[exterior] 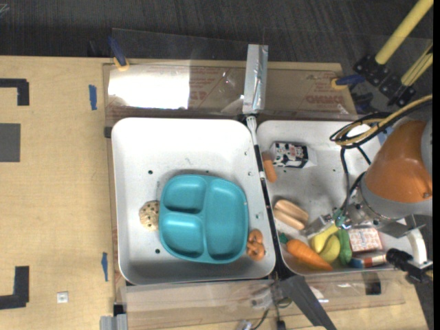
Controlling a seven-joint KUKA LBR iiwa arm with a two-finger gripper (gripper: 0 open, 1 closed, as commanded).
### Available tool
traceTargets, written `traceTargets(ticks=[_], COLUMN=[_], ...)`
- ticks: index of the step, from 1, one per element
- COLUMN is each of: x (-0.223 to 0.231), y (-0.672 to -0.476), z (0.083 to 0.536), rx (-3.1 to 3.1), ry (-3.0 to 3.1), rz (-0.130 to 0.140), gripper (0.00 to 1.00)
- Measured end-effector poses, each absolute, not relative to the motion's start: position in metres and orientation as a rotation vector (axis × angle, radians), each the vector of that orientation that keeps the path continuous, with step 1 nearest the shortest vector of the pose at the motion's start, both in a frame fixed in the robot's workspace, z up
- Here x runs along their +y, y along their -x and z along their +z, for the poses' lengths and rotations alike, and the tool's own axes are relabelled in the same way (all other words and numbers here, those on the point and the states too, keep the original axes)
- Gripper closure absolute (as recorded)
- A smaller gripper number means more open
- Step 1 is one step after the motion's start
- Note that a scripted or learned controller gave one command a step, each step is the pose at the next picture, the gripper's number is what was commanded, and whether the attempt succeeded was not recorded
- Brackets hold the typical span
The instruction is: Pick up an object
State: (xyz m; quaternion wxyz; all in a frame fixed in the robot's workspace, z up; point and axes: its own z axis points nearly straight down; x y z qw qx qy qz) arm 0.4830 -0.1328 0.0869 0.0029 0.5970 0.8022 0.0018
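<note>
– What's in the right bin [323,177]?
– A smooth orange carrot [306,253], a hot dog [291,214], glossy yellow fruit [326,243].
– The gripper [344,220]?
– Low over that pile; its grip I can't make out.

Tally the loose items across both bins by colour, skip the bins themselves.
Teal: 1, divided plate
Orange: 3, carrot, pretzel-like piece, small piece by the divider
Tan: 2, cookie, hot dog bun
Yellow-green: 1, fruit cluster
Black and white: 1, small card
Red and white: 1, box
Total: 9
</note>
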Motion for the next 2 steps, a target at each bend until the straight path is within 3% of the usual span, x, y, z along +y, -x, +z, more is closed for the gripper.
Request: traceTargets(ticks=[1,2], x=[-0.132,-0.109], y=[-0.485,-0.48], z=[0.097,0.14], rx=[2.512,2.451], ry=[-1.869,-1.964], rz=[0.009,0.001], gripper=[1.0,1.0])
